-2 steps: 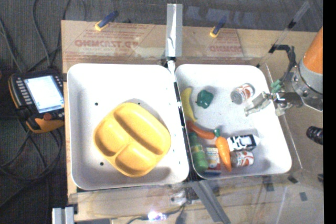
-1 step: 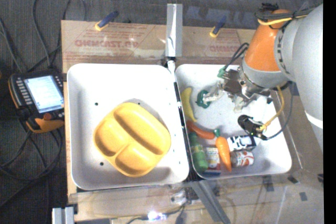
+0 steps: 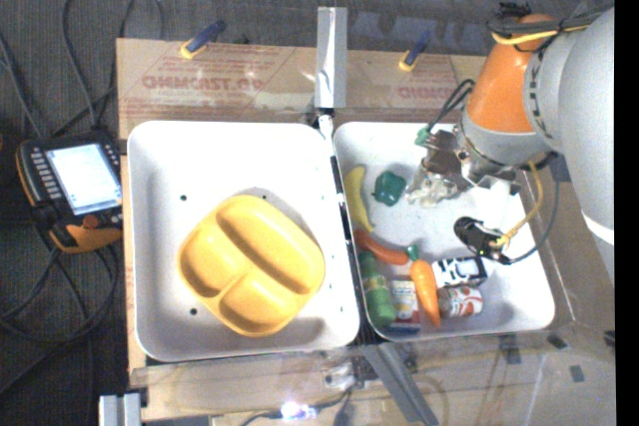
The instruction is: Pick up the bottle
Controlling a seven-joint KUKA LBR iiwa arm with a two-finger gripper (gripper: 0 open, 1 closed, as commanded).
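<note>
Inspecting the bench found two white bins side by side, the left bin (image 3: 150, 214) bearing one yellow divided tray (image 3: 252, 261) lying face up and tilted near its middle. The right bin (image 3: 534, 309) carried the loose items, most of them gathered against its left wall and front edge, which suggested they had slid or been dropped there rather than set out.

The bottle (image 3: 380, 292) lay on its side along the left wall near the front corner. It was green with a white and red label at its lower part, and an orange carrot (image 3: 425, 291) lay just beside it, with a can (image 3: 462, 299) to the right. A yellow banana (image 3: 355, 198) and a small green item (image 3: 389, 186) lay farther back.

The gripper (image 3: 431, 183) hung over the rear of the right bin, well apart from the bottle. Whether it was released or clenched could not be told; nothing was seen held in it. In my judgement the pick had not begun.
</note>
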